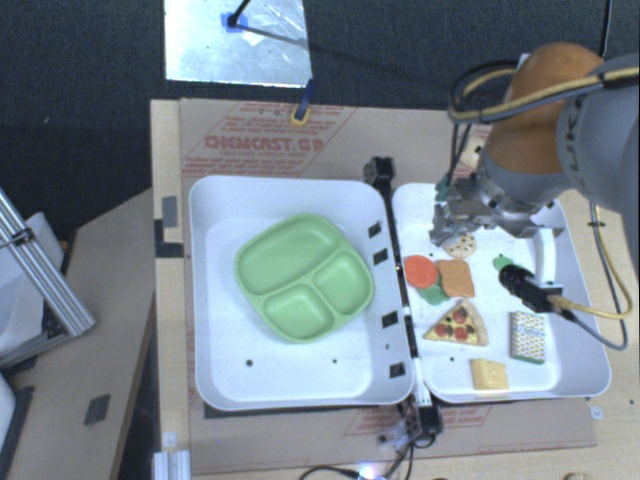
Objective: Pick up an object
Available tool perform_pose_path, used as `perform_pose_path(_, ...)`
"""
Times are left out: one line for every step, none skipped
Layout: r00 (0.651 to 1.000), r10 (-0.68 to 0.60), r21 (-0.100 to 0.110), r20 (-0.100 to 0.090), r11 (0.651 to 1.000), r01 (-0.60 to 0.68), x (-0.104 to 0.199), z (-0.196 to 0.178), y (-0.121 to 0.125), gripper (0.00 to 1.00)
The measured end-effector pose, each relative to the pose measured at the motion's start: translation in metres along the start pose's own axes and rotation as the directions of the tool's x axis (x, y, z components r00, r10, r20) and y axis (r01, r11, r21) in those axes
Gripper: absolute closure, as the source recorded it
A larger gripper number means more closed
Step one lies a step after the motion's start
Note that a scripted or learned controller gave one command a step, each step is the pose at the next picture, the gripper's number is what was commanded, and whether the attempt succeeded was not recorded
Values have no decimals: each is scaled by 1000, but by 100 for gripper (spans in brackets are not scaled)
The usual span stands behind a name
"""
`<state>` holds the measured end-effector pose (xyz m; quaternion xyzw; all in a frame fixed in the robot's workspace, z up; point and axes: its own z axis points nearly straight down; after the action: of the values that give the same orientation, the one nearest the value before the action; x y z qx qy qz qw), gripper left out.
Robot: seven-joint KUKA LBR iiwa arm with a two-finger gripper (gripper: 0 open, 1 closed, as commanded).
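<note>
Hand (pixel 450 230) low over the far-left part of the right bin (pixel 590 373), on the end of the grey arm (pixel 605 153) entering from the right. Amount of opening not legible from this angle; nothing visibly held.

Likeliest target (judged by nearness alone): the speckled cookie (pixel 461 245), flat on the bin floor just toward the near edge from the hand's tip, partly tucked under it. Round in outline, so no long axis to align with. Probably enough: a near-vertical descent with a slight shift toward the near edge. Likely difficulty: flatness, with little edge to grip above the floor.

Neighbours crowding the cookie's near side: orange toast slice (pixel 458 279) just beside it, red tomato slice (pixel 420 268) and green leaf piece (pixel 433 293) to the left, close against the divide between the bins. Further toward the near edge: pizza slice (pixel 457 325), yellow cheese block (pixel 489 374), patterned wafer (pixel 528 336). Off to the right: a small green piece (pixel 502 262).

Surface and room: two shallow white bins side by side on a printed cardboard sheet (pixel 270 138) over the counter (pixel 115 258). Left bin (pixel 215 203) carrying a green divided plate (pixel 300 278), well apart from the hand. Behind, dark flooring with a silvery sheet (pixel 235 28).
</note>
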<state>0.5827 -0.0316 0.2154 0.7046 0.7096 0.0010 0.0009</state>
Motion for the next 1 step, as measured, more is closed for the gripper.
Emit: perform_pose_path(1000,0,0,0,1000,0,8,-18,2,100)
